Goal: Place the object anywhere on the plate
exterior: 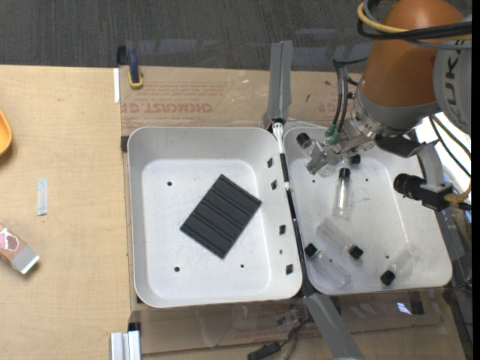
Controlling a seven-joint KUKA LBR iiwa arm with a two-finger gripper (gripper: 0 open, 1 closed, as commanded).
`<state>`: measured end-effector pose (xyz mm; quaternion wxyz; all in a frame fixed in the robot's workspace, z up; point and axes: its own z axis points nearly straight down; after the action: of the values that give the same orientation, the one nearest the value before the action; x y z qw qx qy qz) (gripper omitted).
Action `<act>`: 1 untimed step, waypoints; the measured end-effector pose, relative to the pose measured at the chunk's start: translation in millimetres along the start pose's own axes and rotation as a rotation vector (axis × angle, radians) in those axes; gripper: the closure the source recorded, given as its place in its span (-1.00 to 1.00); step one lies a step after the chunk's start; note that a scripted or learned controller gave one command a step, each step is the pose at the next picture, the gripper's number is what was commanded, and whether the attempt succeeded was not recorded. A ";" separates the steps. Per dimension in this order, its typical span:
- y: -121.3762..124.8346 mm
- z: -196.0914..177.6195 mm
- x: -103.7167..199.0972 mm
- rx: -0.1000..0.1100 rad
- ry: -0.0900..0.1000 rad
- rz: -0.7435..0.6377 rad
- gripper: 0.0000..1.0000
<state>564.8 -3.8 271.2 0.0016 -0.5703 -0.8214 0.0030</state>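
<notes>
Clear plastic with a black cap at its far end, the small tube lies in the right bin, roughly upright in the camera view and near the bin's middle. Just above the cap hangs the gripper, over the far left part of that bin; whether it is released or clenched I cannot tell, and nothing is visibly held in it. Nearer the front of the same bin lie 3 more clear plastic pieces, hard to make out against the white, and several small black blocks are scattered among them. The grey arm with its orange band reaches in from the right. Across the divider, the left bin holds the black ribbed plate, a flat rectangle lying at a diagonal near the centre, well apart from the tube. Under the far side of both bins sits brown cardboard with red print. On the tan wooden surface to the left rest a small grey strip and a red and white item.
</notes>
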 end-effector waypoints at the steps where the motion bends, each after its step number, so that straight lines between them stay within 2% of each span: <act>1: -0.2 -7.9 -1.7 0.001 -0.001 0.003 1.00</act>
<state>565.2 -5.4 279.1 0.0016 -0.5715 -0.8206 0.0038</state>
